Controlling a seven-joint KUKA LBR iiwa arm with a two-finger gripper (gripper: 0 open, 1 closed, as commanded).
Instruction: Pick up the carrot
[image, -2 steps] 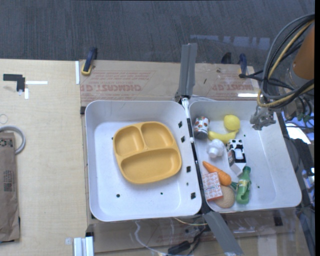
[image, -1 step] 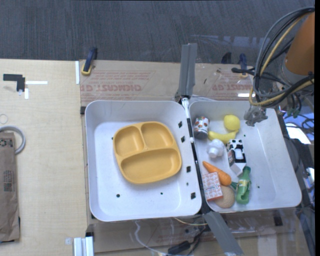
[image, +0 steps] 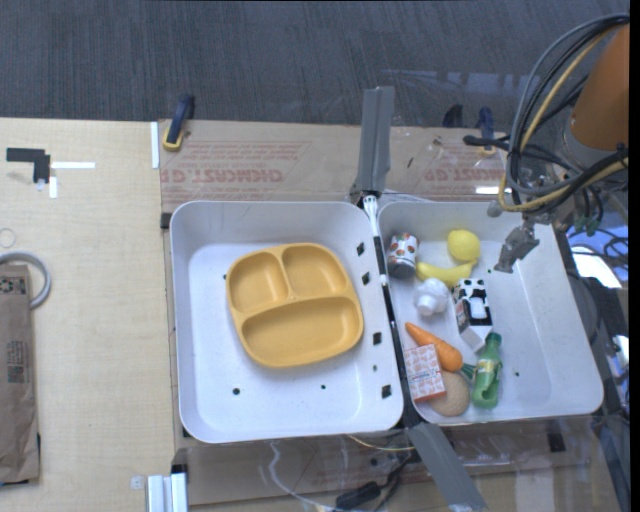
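Gripper (image: 517, 245) position: above the upper right part of the right bin (image: 560, 330), well apart from the carrot (image: 436, 344). Whether it is spread or pressed together cannot be told.

Carrot position: lying slantwise in the lower left of that bin, hemmed in by clutter. A red-and-white carton (image: 424, 372) touches it below, a green bottle (image: 487, 371) sits just beside its thick end, and a black-and-white cow toy (image: 472, 302) is near above.

Likely faults: a descent slightly off-centre would probably strike or pinch a neighbour instead; the tapered, smooth body may slip free on closing.
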